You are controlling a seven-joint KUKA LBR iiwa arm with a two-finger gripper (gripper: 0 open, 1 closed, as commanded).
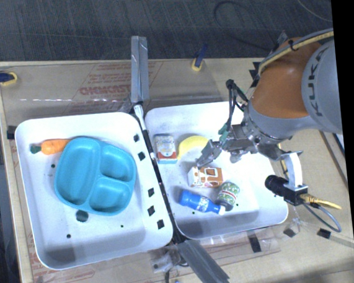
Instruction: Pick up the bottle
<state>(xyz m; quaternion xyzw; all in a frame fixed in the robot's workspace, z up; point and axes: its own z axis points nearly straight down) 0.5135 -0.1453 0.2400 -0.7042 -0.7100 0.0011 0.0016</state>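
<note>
Blue bottle [199,201] lying on its side near the right bin's [181,115] front wall.

A small patterned box [206,176] and round tin [229,193] are crowding it, leaving smooth white floor open leftward; the claw [206,155] is hovering above the box, its grip impossible to judge.

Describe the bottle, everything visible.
The bottle is blue, apparently plastic, with a darker end pointing right. It lies on its side, tilted slightly down to the right, near the front of the right bin. Its right end meets a green patterned roll; a small orange-and-white box sits just behind. The gripper hangs above that box, not on the bottle.
</note>
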